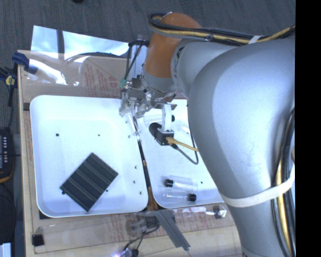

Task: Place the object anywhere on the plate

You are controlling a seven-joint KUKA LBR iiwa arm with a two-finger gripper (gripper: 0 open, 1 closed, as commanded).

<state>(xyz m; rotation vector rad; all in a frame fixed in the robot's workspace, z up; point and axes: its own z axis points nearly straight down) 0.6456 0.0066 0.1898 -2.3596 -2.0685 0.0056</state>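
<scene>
A dark grey carpeted floor (pixel 80 15) is seen behind a bench (pixel 103 73) whose brown top is covered at the far side with clear sheeting. Most of the right half of the camera view is taken up by the grey arm (pixel 241 115), which reaches in from the right and ends in an orange band (pixel 163 47) above the wrist. Two shallow white bins are set side by side on the bench, their inner rims touching. In the left bin (pixel 65 123) a dark ribbed plate (pixel 89 181) is laid flat, turned at a slant and placed towards the near left corner, with bare white floor all around it. The right bin (pixel 165 168) is partly hidden under the arm. The gripper (pixel 133 120) is held over the far end of the seam between the two bins, well apart from the plate; whether it is released or clenched cannot be told, and nothing can be made out in its grasp. Just to its right, over the right bin, a small black piece (pixel 160 135) with a tan lead is seen; whether it belongs to the arm cannot be told. Two clear tubes with black caps are lying in the near part of the right bin, one tube (pixel 176 183) just beyond the other tube (pixel 179 197), roughly parallel and near each other.
</scene>
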